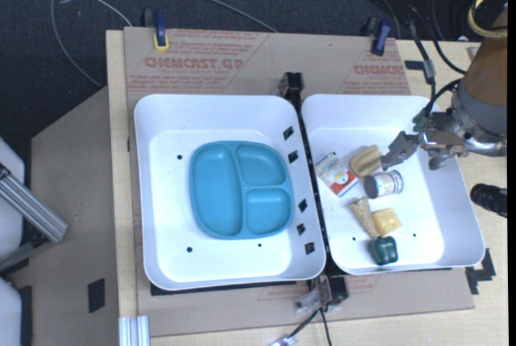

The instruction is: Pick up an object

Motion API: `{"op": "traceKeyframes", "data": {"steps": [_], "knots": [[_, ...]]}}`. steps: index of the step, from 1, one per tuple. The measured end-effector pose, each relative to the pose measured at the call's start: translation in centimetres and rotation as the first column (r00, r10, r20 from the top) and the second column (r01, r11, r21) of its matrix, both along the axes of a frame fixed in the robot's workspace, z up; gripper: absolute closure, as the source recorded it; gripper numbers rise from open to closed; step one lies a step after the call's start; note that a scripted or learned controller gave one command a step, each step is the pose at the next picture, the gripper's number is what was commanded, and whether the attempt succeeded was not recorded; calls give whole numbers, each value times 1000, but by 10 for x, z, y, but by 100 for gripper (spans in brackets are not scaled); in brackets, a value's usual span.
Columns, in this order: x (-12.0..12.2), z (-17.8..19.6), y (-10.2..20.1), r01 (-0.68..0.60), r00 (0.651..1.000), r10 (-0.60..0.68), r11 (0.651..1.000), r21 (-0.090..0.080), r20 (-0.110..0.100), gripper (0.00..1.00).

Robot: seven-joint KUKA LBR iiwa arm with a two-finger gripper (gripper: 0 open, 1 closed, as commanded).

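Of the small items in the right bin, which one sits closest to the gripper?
The tan block, right by the gripper. The small jar lies lower down, the red-and-white packet farther left, the green object lowest.

Single fixed camera above the bench, angled downward, two shallow white plastic bins (153, 199) side by side mid-frame, grey arm (484, 106) entering right
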State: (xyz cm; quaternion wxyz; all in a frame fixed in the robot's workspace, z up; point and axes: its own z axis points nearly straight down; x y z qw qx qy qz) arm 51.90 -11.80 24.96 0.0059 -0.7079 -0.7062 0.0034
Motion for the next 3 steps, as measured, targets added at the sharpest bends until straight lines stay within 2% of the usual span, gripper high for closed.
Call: {"op": "traceKeyframes", "data": {"steps": [1,3], "knots": [[2,6,0,-3,1000,3,1000,-2,12,0],[-9,-102,-8,-2,1000,2,1000,0,5,0]]}}
